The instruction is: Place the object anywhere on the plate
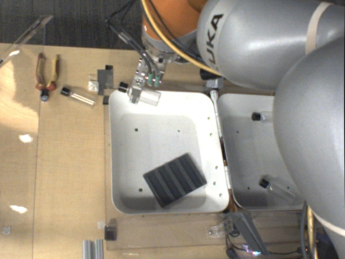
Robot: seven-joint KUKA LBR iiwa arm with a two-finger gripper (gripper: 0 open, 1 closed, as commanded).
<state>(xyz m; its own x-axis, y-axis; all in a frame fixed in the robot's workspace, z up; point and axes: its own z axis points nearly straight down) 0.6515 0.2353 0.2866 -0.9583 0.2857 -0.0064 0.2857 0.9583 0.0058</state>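
A dark grey ribbed rectangular plate (174, 180) lies tilted in the front part of the left bin (124, 144). My gripper (144, 93) hangs over the far left corner of that bin, well behind the plate and to its left. A pale, translucent piece shows at the gripper's tip, and I cannot tell whether it is a held thing or part of the gripper. In the right bin (237, 144) a small clear tube with a black cap (274, 186) lies near the front. A small dark bit (257, 116) rests near the back.
The big grey arm covers the top right and much of the right bin. On the wooden bench left of the bins lie red-handled pliers (46, 74), a small vial (78, 95) and a black-and-metal bracket (104, 80).
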